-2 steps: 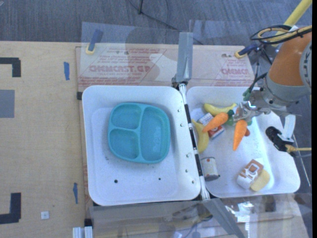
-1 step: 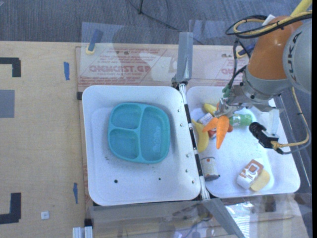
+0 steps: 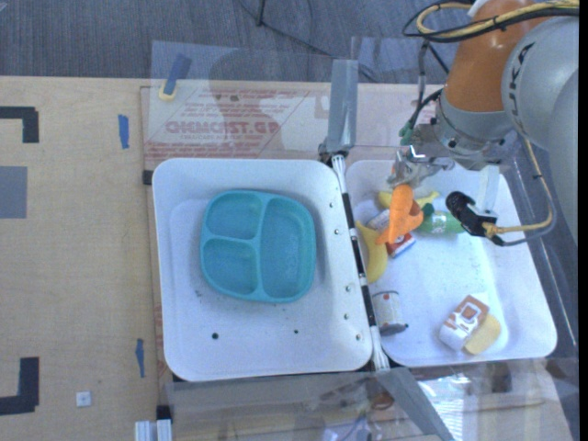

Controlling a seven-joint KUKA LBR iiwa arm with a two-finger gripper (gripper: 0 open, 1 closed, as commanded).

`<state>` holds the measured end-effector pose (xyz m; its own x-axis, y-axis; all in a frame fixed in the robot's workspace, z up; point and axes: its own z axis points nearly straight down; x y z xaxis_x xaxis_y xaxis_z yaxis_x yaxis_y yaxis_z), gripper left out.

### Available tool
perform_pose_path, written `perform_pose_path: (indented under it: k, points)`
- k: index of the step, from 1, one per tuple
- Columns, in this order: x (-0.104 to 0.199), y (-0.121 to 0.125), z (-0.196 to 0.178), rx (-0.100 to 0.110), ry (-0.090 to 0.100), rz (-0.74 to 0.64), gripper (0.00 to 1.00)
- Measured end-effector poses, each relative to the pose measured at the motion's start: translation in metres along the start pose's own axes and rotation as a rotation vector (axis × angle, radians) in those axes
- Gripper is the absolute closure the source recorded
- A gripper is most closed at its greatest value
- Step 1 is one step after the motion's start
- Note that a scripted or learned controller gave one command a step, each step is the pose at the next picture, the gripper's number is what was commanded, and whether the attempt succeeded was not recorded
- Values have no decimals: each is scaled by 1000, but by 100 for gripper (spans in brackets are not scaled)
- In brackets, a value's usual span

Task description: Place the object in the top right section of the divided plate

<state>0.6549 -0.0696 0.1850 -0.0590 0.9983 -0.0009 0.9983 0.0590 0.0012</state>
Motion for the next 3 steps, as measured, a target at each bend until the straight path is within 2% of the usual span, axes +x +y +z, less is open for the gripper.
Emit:
perform_pose_path:
  k: [1,2,3]
  points:
    - [90,17,0,-2,0,2,100]
    - [202,19,68,-6,6,-72,100]
    - [203,19,69,-6,7,-73,0]
